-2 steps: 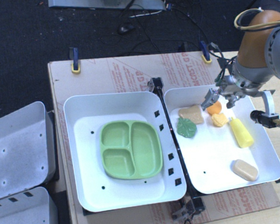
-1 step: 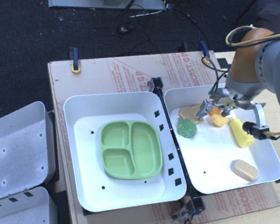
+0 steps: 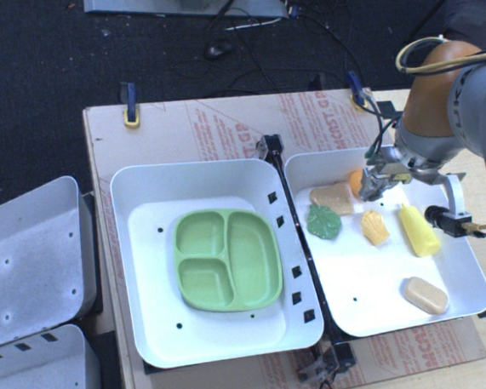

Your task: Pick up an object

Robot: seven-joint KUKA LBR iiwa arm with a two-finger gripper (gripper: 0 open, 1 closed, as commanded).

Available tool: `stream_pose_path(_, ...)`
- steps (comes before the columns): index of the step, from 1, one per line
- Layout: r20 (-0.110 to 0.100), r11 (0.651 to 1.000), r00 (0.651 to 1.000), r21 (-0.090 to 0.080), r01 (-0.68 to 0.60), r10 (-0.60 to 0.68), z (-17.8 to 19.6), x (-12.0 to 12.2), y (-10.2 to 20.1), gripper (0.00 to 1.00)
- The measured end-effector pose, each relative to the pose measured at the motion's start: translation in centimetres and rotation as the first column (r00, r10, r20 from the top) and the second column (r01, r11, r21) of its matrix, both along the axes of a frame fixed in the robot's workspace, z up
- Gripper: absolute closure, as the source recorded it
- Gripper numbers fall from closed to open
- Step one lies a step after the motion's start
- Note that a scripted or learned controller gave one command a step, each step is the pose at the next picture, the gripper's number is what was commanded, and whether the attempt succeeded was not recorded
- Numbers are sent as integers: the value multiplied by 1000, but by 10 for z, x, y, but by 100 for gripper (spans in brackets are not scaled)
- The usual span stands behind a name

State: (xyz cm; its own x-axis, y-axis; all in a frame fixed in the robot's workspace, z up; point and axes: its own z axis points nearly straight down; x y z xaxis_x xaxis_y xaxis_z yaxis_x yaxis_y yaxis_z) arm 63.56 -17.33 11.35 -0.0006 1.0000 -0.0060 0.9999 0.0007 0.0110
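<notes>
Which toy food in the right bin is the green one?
The broccoli-like piece, by the bin's left wall. It alone is green there; the bottle and the corn are yellow, the two bread-like pieces tan.

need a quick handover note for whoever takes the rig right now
Tool: low over the right bin's back edge, by the orange piece and tan piece; its grip can't be judged.
Right bin also holds the green broccoli-like piece, small yellow piece, yellow bottle and beige oval.
Left bin: green divided plate.
Done: nothing seen lifted.
Left: grasp one item and raise it.
</notes>
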Motion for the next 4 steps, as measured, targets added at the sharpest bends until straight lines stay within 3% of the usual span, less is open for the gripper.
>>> stream_pose_path(3,-6,1000,1000,4,-3,3,135,5,-4,100)
stream_pose_path(4,-11,1000,1000,6,-5,5,138,3,42,100)
